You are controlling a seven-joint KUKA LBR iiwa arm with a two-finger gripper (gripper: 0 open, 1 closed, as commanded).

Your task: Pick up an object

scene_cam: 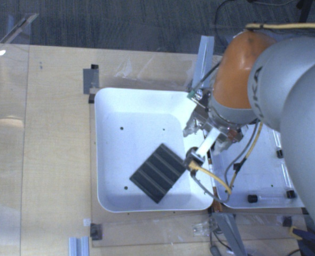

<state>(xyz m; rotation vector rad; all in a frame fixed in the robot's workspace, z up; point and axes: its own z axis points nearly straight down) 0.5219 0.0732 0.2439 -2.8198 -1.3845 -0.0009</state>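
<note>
Black ribbed block (158, 173), grooved in parallel stripes, dark against the plain white bin (115, 111), just left of the jaws. Second white bin (264, 193) to the right of the jaws, dotted with small black fittings. Grey arm (296, 89) with a broad orange band (237, 71) above the jaws. Yellow cable (213, 178) curling just below the jaws, with black cables beside it. Pale wood-toned counter (40, 143) far left. Dark grey carpet (120, 9) with fine ribbed texture beyond.
</note>
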